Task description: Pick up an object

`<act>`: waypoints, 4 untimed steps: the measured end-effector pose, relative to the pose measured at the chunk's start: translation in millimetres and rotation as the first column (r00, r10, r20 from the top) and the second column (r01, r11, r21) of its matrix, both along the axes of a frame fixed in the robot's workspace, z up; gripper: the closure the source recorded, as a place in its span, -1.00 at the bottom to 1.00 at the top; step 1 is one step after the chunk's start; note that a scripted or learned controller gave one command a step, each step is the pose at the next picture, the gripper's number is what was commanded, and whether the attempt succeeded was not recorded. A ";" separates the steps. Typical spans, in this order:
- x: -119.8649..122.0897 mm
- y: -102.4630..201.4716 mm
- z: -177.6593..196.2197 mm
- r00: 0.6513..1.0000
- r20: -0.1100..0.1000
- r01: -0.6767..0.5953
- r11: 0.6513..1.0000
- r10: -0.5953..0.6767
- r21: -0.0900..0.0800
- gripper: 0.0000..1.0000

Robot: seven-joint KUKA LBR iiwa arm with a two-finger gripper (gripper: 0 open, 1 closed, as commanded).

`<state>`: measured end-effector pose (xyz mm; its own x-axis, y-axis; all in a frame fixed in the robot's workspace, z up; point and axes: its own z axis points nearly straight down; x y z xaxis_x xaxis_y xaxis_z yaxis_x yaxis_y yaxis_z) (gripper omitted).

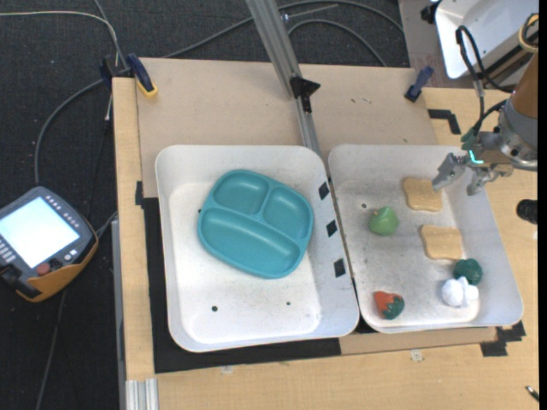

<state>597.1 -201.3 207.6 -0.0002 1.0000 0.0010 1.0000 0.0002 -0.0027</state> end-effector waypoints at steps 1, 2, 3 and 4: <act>0.7 0.0 1.2 1.000 0.003 -0.001 1.000 0.001 -0.001 -1.00; 6.0 -6.9 -55.3 1.000 -0.004 0.001 1.000 -0.001 0.001 -1.00; 12.1 -8.3 -115.8 1.000 -0.004 -0.001 1.000 0.001 0.001 -1.00; 12.7 -8.0 -121.9 1.000 0.001 -0.001 1.000 0.001 -0.001 -1.00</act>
